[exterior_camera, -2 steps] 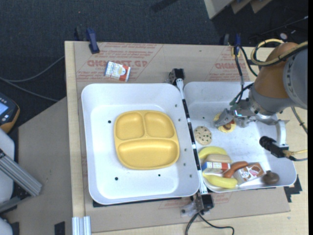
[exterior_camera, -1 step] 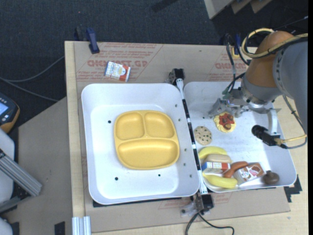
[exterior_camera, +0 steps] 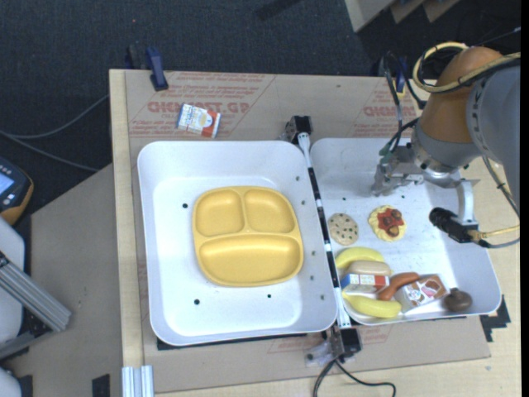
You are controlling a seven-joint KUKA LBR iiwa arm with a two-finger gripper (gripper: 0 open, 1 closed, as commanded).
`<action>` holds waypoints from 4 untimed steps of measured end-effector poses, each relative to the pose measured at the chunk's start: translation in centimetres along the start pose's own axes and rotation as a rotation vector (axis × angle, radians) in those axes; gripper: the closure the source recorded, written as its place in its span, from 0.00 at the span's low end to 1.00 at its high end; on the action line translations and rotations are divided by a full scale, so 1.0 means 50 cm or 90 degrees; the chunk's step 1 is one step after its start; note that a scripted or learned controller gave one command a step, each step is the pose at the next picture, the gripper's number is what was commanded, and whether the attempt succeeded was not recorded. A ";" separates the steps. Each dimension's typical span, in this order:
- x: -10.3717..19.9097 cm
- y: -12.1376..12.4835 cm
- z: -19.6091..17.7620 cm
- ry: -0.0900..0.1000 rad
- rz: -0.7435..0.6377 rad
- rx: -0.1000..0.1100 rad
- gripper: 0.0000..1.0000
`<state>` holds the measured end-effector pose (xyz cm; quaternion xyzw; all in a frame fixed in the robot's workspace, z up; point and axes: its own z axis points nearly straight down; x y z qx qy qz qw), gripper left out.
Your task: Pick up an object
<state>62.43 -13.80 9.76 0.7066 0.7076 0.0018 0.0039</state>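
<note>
Red "GHOST GR" print on cardboard [exterior_camera: 248, 98]

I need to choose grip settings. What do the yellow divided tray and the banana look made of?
Yellow tray: likely moulded plastic, smooth with a soft sheen along its ridges. Banana: probably toy plastic, uniformly yellow and glossy, though the view cannot rule out real fruit.

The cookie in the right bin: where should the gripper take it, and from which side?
The cookie lies flat and apart from the pizza and banana. Probably come straight down and pinch across its round edge, fingers on bare bin floor either side.
</note>
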 end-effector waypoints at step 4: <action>0.106 -0.089 -0.187 0.003 -0.004 -0.002 1.00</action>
